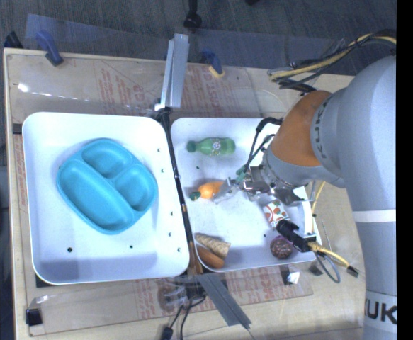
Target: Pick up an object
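Here my gripper hovers mid right bin; whether it's open, I cannot tell. The small orange fruit lies just toward the divider edge.

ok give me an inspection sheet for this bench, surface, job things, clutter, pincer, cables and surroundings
Surface: bench under a clear sheet, bearing the left bin and the right bin.
Job things: in the right bin, a green bottle, an orange item, a bread-like piece, a dark round item, and a red-and-white item under the arm.
Clutter: blue divided tray in the left bin.
Pincer: pincer low in the right bin, beside the orange item; finger state unclear.
Cables: yellow and black cables behind the arm; a yellow one by the right bin's corner.
Surroundings: dark carpet.
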`<action>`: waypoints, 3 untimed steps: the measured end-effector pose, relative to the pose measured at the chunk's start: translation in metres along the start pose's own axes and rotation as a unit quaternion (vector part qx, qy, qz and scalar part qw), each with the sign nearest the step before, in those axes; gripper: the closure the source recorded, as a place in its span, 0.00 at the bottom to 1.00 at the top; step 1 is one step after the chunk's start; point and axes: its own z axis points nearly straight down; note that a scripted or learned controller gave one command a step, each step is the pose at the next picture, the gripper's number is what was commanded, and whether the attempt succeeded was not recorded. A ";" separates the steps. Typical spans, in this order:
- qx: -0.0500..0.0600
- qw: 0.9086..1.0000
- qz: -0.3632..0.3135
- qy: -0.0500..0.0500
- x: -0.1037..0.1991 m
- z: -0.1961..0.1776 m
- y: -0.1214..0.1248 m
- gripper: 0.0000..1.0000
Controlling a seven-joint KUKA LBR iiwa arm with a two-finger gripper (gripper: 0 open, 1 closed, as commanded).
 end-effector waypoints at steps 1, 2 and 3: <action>0.000 1.000 0.000 0.000 0.010 0.000 0.052 0.00; 0.002 1.000 0.001 -0.001 0.005 0.000 0.108 0.00; 0.001 1.000 0.001 0.000 0.028 0.001 -0.028 0.00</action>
